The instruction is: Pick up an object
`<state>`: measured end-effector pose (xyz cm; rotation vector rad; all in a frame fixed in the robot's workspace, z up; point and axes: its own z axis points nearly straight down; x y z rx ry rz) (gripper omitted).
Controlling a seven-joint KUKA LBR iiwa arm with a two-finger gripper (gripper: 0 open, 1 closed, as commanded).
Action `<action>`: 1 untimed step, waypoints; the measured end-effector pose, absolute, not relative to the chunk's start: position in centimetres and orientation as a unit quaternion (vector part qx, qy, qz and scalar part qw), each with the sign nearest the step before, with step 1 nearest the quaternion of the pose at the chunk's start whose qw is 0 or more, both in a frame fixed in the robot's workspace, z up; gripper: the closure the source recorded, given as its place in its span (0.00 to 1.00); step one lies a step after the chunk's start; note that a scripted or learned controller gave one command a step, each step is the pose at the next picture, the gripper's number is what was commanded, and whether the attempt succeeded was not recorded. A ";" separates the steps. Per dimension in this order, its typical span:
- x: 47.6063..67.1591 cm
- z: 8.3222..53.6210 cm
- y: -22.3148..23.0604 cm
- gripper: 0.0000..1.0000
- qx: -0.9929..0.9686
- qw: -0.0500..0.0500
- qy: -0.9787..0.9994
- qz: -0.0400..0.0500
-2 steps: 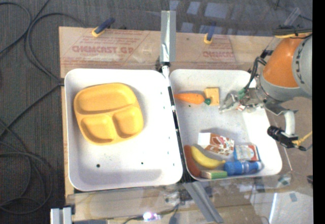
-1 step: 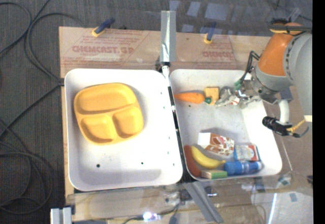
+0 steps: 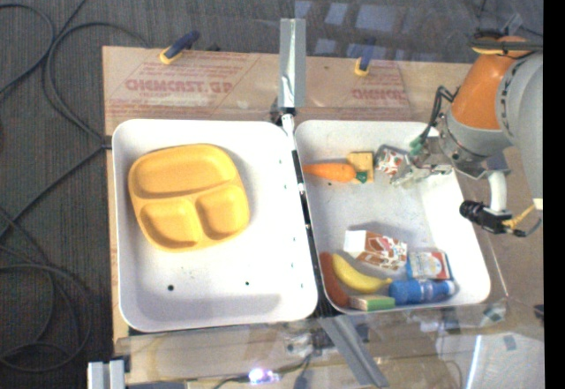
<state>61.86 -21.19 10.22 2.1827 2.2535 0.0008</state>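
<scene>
Gripper (image 3: 408, 165) jaw state cannot be determined; crowding beside the carrot (image 3: 331, 172) risks a slipped grasp

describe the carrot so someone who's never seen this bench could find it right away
Look in the right-hand white bin, along its far edge near the divider between the two bins. The carrot lies there on its side, long and orange, its green tip touching a small yellow block.

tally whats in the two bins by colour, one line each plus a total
Yellow: 3 – divided tray, banana, small block
Orange: 1 – carrot
Blue: 1 – bottle
Red and white: 2 – carton, small packet
Mixed or unclear: 1 – crumpled wrapper
Total: 8
</scene>
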 end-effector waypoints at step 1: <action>61.9 10.2 -21.0 0.00 0.695 0.001 0.719 0.001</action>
